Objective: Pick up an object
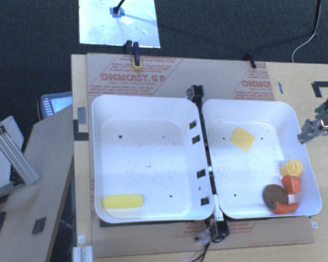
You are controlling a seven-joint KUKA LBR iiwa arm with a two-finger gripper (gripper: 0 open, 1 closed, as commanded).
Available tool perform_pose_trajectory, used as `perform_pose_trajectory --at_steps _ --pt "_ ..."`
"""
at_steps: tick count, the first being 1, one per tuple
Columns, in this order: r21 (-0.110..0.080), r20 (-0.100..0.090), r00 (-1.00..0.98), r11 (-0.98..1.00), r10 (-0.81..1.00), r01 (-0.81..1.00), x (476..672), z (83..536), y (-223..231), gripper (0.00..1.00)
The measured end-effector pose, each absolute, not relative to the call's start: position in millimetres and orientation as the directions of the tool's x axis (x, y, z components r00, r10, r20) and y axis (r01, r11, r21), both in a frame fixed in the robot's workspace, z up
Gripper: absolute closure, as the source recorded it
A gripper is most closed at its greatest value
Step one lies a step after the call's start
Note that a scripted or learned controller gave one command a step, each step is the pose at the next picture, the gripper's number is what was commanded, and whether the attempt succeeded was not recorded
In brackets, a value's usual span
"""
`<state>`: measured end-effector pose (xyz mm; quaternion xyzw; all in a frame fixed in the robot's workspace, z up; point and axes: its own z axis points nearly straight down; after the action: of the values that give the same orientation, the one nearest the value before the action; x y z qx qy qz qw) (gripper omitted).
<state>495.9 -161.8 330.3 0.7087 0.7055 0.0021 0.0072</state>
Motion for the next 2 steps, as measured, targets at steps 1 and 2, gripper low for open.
perform_pose_trajectory --at_steps 1,2 --pt "0.021 -0.010 0.002 -0.002 1.000 1.000 493.6 504.8 -209.8 1.00" --pt "-0.013 0.005 -0.004 0.004 1.000 1.000 514.6 240.6 -152.0 1.00"
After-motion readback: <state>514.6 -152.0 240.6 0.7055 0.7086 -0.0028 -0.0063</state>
